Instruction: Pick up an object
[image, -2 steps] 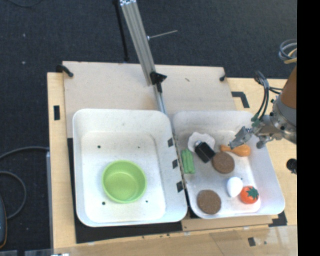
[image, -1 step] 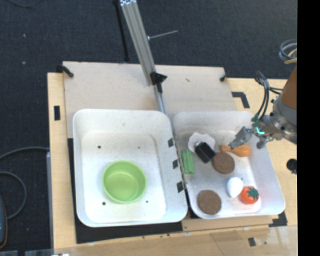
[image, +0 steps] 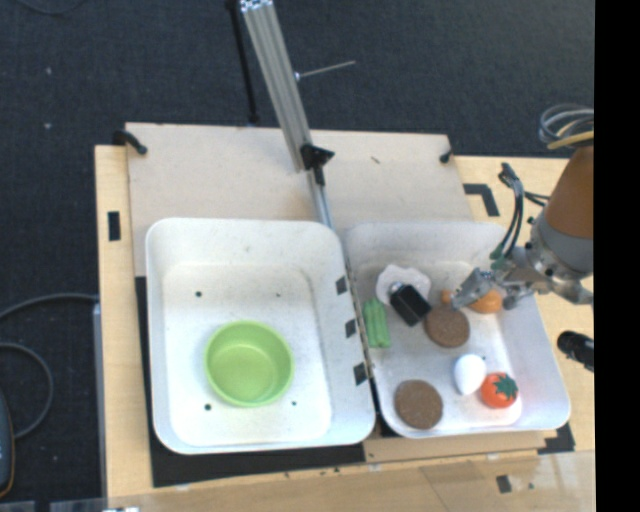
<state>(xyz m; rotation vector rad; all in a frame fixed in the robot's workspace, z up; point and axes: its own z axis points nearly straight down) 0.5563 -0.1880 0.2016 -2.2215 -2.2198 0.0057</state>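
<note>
Gripper in right bin, pinching small orange obj, round, glossy.

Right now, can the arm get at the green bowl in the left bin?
Probably yes: the green bowl sits alone in the left bin, open from above. The tool is over the right bin, so it needs a long reach across.

L bin holds a green bowl at about 6 o'clock. R bin holds two brown discs, a white egg, a tomato, a green block and a black item. Gripper is at 3 o'clock, just beside an orange object.
</note>
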